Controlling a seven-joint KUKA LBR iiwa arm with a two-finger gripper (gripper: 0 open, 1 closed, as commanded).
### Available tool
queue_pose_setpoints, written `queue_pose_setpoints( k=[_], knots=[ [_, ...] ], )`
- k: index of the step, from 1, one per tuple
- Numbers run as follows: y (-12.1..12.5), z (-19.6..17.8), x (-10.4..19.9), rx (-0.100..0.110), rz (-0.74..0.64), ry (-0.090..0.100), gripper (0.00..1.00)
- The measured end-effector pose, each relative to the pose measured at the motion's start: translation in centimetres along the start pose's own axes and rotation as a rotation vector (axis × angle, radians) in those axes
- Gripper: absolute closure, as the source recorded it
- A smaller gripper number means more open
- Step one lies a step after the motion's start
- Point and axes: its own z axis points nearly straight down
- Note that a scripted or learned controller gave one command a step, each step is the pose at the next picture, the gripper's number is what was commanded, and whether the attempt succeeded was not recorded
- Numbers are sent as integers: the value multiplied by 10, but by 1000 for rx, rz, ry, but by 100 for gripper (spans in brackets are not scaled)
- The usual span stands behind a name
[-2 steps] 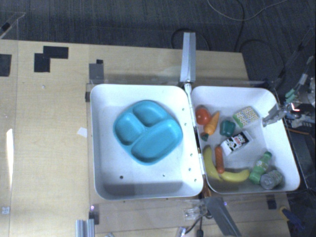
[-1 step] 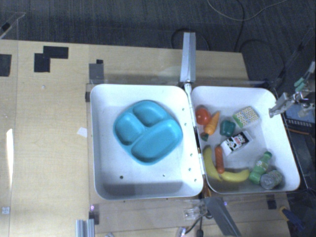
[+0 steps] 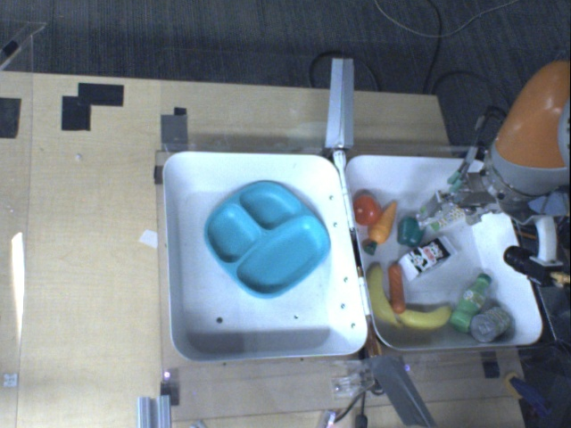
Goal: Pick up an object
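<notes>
The right bin holds several small items. A red tomato and an orange carrot lie near its left wall. A teal cup-like piece sits beside them, with a black-and-white carton just below it. A yellow banana curves along the front, with a small orange sausage lying on it. A green bottle and a grey can rest at the front right. My gripper hangs low over the bin, just right of the teal piece and above the carton.
The left bin holds a blue divided plate. A metal post rises behind the divider between the bins. The arm's orange band fills the upper right. Cables trail on the dark floor behind.
</notes>
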Motion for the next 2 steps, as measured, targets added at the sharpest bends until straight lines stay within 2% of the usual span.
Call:
queue_pose_setpoints(
  k=[1, 2],
  knots=[
    [20, 80, 36, -4, -25, -1, 0],
    [70, 89, -20, -2, -73, -2, 0]
  ],
)
